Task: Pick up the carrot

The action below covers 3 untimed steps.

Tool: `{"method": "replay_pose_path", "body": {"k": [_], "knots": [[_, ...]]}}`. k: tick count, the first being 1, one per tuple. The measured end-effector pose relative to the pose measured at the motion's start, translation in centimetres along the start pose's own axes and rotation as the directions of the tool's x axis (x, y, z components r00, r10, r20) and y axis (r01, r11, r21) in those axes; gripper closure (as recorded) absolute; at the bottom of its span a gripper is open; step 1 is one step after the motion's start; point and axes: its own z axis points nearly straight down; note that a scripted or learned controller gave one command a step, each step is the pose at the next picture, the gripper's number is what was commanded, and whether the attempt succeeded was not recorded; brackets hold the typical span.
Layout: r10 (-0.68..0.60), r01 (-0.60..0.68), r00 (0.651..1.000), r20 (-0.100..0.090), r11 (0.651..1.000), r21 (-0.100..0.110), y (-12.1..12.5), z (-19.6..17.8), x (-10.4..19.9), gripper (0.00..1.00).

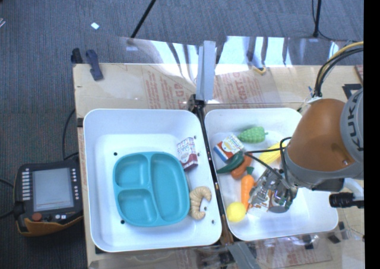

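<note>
The carrot [246, 186] is a small orange piece lying roughly upright in the left half of the right bin [309, 217]. Just below it sits a yellow lemon [236, 211], and a dark green pepper [231, 164] lies just above it. My gripper [263, 194] hangs low in the right bin, immediately right of the carrot and close beside it. Nothing shows as held. The orange band of the arm [320, 140] covers the bin's right side.
The right bin also holds a light green bumpy fruit [253, 135], a small carton [228, 145] and a yellow piece [270, 155]. In the left bin [101, 143] are a blue divided plate [151, 187], a croissant [200, 201] and a small packet [187, 152].
</note>
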Motion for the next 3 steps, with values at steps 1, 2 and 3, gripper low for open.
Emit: {"method": "replay_pose_path", "body": {"k": [1,2,3], "knots": [[0.006,-0.006,1.0,0.001,1.0,-0.005,0.8,3.8,1.5,1.0],[0.088,-0.088,0.996,0.003,0.996,-0.005,8.7,-6.0,6.7,1.0],[0.092,-0.092,0.996,-0.001,0.996,0.001,8.4,-5.8,6.7,0.0]]}}
